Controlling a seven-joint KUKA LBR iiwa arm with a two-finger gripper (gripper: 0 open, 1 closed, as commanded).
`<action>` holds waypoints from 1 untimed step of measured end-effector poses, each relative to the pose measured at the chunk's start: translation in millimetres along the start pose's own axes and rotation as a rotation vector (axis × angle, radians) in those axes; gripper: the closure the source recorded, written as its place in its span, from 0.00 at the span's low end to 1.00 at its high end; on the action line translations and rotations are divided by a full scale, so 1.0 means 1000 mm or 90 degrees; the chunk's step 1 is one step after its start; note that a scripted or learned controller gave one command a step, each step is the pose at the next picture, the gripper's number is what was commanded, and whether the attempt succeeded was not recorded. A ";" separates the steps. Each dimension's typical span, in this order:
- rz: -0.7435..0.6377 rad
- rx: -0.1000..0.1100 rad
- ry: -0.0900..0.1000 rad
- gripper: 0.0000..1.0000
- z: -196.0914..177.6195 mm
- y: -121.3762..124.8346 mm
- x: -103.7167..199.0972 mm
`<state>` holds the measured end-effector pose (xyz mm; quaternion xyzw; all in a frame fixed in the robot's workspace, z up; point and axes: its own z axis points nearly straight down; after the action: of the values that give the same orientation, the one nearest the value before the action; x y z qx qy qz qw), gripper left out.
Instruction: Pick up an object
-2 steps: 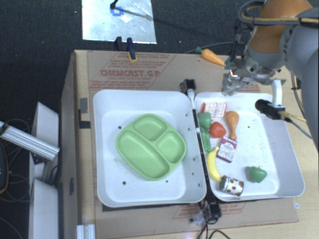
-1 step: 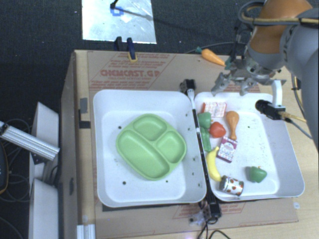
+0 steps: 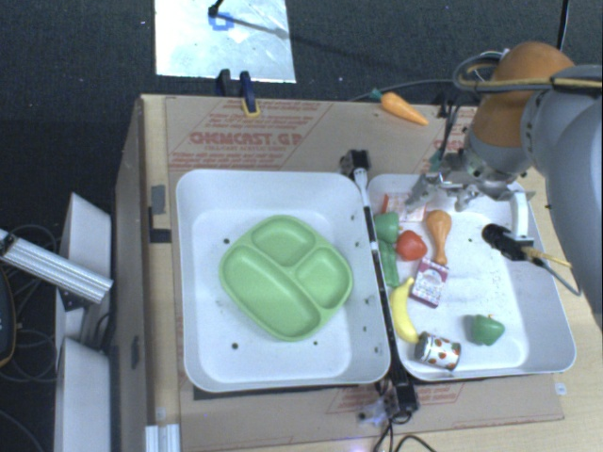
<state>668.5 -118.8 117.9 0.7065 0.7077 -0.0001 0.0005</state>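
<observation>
1. Gripper [image 3: 441, 194] hangs over the far end of the right bin [image 3: 556, 339], with the arm coming in from the right.
2. Its fingers look spread, with nothing between them.
3. Drumstick [image 3: 438, 234] lies just on the near side of the gripper, its thick end toward it; whether they touch, I cannot tell.
4. Tomato [image 3: 411, 245] sits just left of the drumstick, and a green vegetable [image 3: 386, 226] lies left of that, by the bin's left wall.
5. Pink box [image 3: 430, 283] lies near the bin's middle, nearer than the drumstick.
6. Banana [image 3: 403, 311] runs along the left wall, and a can [image 3: 438, 349] lies on its side at the near edge.
7. Green pepper [image 3: 486, 329] sits right of the can, apart from it.
8. Left bin [image 3: 188, 281] holds a green divided plate [image 3: 285, 276].
9. Carrot [image 3: 403, 108] lies on the bench beyond the bins.
</observation>
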 end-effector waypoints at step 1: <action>-0.002 0.005 0.002 0.00 0.029 0.000 -0.010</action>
<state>668.8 -128.7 88.6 0.7054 0.7087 -0.0018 -0.0039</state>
